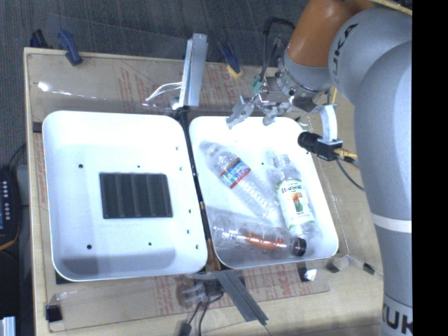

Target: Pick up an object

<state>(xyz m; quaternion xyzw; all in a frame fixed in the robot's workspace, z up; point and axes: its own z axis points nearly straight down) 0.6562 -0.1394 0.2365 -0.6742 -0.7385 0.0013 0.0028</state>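
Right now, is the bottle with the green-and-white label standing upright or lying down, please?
Lying down: the green-labelled bottle rests lengthwise on the right bin's floor, label facing up.

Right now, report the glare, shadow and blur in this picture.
Camera view: the left bin is washed out by bright light, with grey shadow along its near wall; the clear bottles in the right bin look soft and hazy; the gripper is slightly blurred.

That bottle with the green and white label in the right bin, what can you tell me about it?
The bottle with the green and white label looks like clear plastic. It lies on its side near the right wall of the right bin, running lengthwise with its neck toward the far end and its base toward the near end. Its label carries a small orange mark. Its base lies close to the dark cap of the bottle with the orange label; whether they touch is unclear.
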